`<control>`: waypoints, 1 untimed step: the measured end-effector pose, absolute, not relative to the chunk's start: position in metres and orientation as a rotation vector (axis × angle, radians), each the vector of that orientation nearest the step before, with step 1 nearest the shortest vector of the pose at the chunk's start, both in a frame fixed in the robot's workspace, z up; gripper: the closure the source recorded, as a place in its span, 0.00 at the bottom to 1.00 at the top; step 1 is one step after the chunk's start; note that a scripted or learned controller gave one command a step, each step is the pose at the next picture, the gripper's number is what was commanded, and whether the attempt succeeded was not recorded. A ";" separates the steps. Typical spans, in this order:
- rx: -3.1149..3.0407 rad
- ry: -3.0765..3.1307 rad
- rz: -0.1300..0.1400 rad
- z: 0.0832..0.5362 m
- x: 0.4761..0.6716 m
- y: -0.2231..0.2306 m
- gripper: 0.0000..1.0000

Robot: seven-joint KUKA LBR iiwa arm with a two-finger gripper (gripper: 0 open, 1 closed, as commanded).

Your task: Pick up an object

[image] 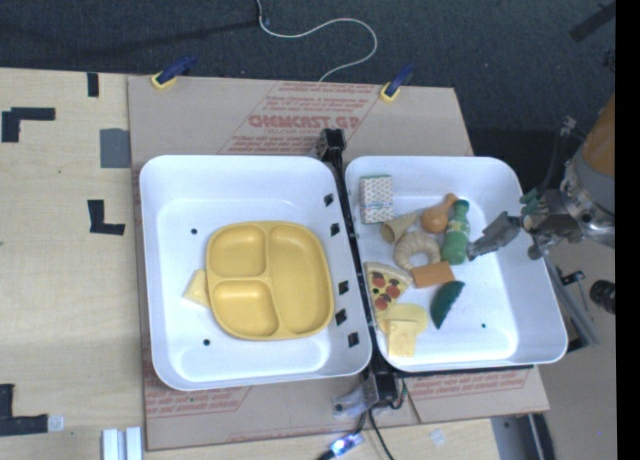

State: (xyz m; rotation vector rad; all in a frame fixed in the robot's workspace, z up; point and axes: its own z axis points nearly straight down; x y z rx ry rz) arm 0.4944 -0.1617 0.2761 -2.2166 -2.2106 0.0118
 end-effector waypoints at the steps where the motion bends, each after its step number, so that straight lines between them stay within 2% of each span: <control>1: -2.219 -2.221 0.002 0.282 0.496 -0.162 0.00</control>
